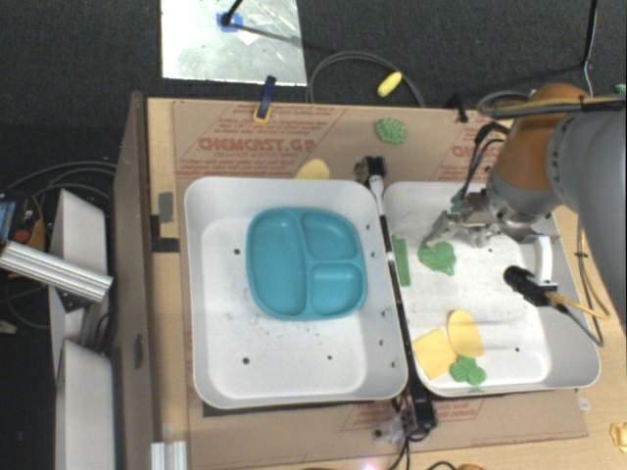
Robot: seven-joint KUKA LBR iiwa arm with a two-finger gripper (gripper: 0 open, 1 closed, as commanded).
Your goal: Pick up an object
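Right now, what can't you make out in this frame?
- Tool: whether it is open or shut; too small and blurred in the camera view.
- Green piece just below the tool: touching it or apart, unclear.
- Small green item in the right bin: too small to identify, overlapping the yellow pieces.
- Arm: cut off by the right edge.

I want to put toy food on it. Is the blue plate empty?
Empty. The blue plate lies flat in the left bin, and all three of its compartments show bare blue surface with nothing resting in them.
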